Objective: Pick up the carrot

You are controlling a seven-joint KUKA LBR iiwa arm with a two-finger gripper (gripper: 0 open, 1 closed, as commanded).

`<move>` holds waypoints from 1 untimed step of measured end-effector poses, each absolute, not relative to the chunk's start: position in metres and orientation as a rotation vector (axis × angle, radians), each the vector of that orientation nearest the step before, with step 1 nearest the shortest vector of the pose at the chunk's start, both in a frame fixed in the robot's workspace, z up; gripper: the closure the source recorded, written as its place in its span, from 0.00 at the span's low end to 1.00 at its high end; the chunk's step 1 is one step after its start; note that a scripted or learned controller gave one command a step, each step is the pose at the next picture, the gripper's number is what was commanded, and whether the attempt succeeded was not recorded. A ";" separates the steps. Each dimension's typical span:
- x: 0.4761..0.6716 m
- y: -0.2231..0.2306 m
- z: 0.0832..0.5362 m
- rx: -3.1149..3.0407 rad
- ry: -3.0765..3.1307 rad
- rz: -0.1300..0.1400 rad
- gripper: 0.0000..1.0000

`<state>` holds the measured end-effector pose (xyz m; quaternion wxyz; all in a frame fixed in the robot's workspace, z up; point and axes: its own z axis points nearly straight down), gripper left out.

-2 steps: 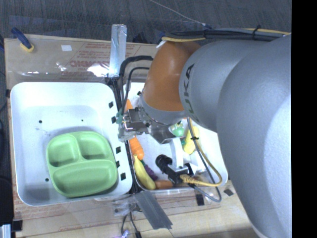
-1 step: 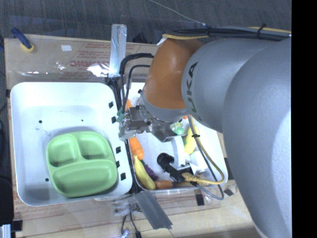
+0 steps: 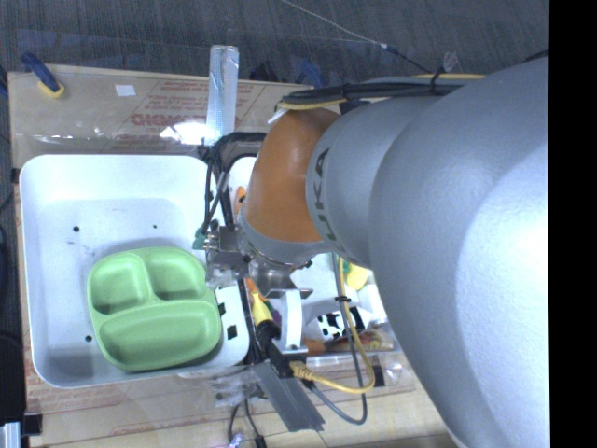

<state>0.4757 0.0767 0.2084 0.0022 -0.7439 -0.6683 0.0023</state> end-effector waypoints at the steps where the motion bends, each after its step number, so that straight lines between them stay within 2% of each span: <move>1: 0.476 0.026 0.226 -2.635 -1.707 0.004 1.00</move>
